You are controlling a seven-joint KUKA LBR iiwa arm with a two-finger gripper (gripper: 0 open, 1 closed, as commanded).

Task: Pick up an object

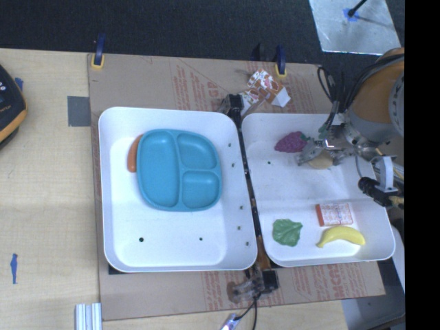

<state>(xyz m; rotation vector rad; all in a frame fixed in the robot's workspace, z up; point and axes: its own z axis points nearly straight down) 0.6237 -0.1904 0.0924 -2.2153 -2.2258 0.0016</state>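
Two white bins side by side on the bench; the left bin point(117, 184) has a blue divided plate point(180, 169) lying flat in its upper half, with an orange thing point(131, 155) poking out from under the plate's left edge, mostly hidden, so can't say what it is. The right bin point(275, 177) has the loose stuff: a purple grape bunch point(291, 141) near the top, a green leaf point(287, 231) low on the left, a yellow banana point(341, 236) just right of the leaf along the bottom edge, and a small red-and-white packet point(334, 214) just above the banana. The arm point(375, 102) comes in from the right, and the gripper point(323, 151) is down in the upper part of the right bin, just right of the grapes; there's a tan lump point(318, 161) right at its tip, maybe touching, but it's too blurry there to tell if the jaws are open, closed or on anything. Between the bins at the top edge sits a crumpled wrapper point(265, 88) on the cardboard, outside both bins; a black and yellow device point(9, 108) sits at the far left of the bench.
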